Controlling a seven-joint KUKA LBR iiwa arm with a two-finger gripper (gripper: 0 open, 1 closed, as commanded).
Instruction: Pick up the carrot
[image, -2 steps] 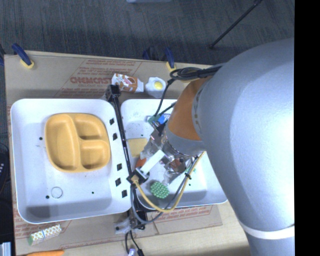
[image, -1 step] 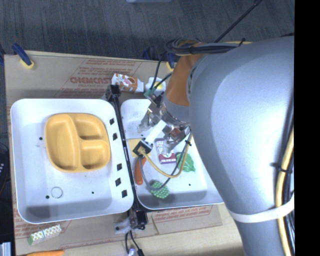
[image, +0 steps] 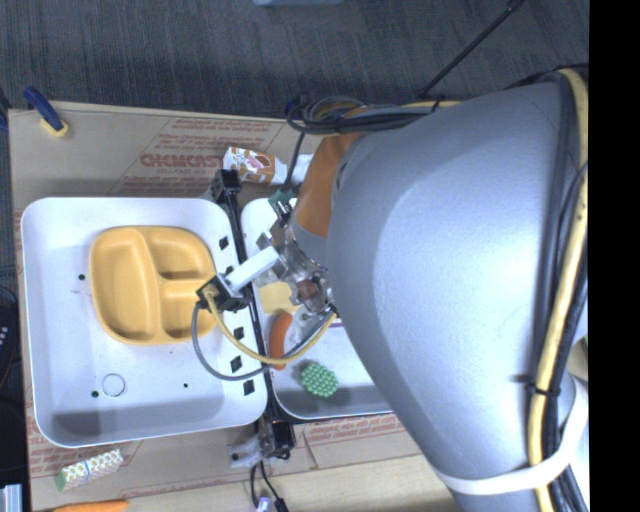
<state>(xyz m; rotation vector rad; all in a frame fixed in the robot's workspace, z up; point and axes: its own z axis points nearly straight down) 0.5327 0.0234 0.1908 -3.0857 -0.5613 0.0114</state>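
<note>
Lying far left of the carrot (image: 281, 337), filling the left bin (image: 60, 300), leaving bare white floor along that bin's lower and left edges: a yellow divided tray (image: 150, 283). Sitting near the lower left corner of that bin, well left of the carrot: a small clear ring (image: 113, 384). Resting outside the bins on the cardboard-covered table (image: 170, 150), below and far left of the carrot: a patterned packet (image: 90, 468). Running between the two bins, just left of the carrot: the shared rims with a black strip (image: 243, 300) and a looping cable (image: 215, 355). Lying in the right bin (image: 345, 402), hard against its left wall, long axis running up and down, orange, with little free room on its left side. Sitting just right of and below the carrot, close but apart: a green dotted ball (image: 318, 379). Hovering just above and right of the carrot's upper end: the jaws (image: 305, 290), state impossible to tell among cables and metal parts. Crowding the space right of the carrot, covering most of the right bin: the grey arm (image: 470, 280).
</note>
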